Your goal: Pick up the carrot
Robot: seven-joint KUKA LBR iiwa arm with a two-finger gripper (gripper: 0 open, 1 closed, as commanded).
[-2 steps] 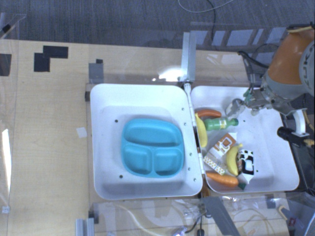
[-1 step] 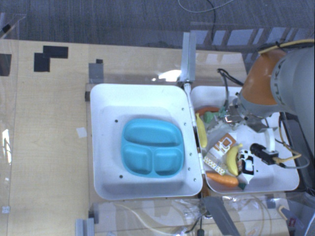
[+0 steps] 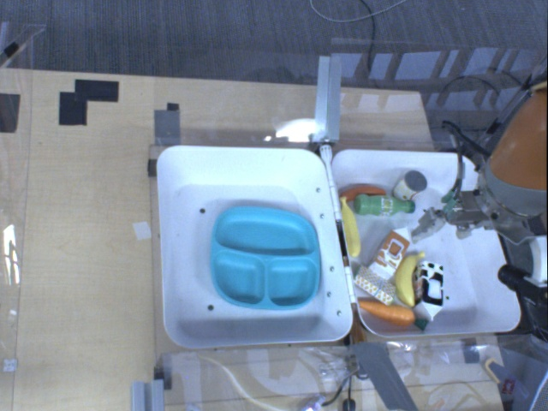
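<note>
The carrot (image 3: 387,313) was seen lying flat at the near edge of the right bin (image 3: 479,319), its length running left to right, close to the front wall. Touching it from behind was a yellow banana (image 3: 406,278), standing roughly on end, with a black-and-white toy (image 3: 431,286) just to its right. A patterned flat packet (image 3: 374,282) lay just left of the banana, and an orange-and-white carton (image 3: 393,250) rested above it.

Farther back, a second banana (image 3: 350,227) was laid along the bin's left wall. A green bottle (image 3: 382,204) lay on its side beyond it, with a red-orange item (image 3: 364,190) partly hidden behind the bottle and a grey cylinder (image 3: 412,183) near the back wall.

The tool (image 3: 431,222) was held over the middle of the right bin, well apart from the carrot, reaching in from the right. Its fingers appeared spread, and nothing was seen between them.

In the left bin (image 3: 184,229), a blue divided tray (image 3: 265,256) was set near the middle. Both bins sat on the pale wooden surface (image 3: 77,255).
</note>
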